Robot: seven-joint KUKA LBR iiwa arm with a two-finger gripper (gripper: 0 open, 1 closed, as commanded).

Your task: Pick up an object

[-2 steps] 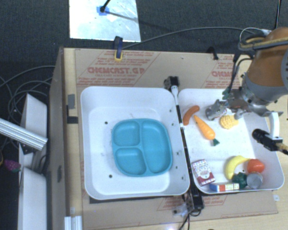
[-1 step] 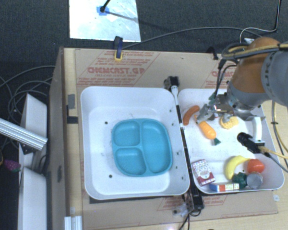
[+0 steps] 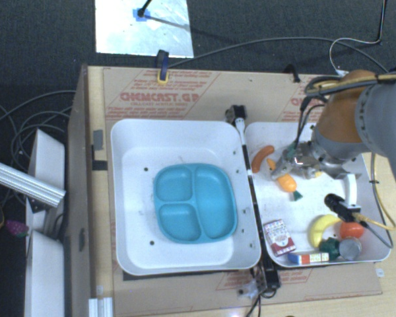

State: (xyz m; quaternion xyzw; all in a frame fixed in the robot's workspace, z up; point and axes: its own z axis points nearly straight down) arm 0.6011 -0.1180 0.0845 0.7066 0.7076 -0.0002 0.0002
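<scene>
Camera view: blue divided plate in left bin; carrot, banana, sausage in right bin; gripper state unclear.

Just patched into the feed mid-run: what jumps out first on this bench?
The bright blue divided tray stands out, lying in the middle of the left bin. In the right bin, small items crowd the near corner: a yellow banana, a red carton and a can. The grey arm's claw is low at that bin's far end, beside a carrot and an orange sausage.
</scene>
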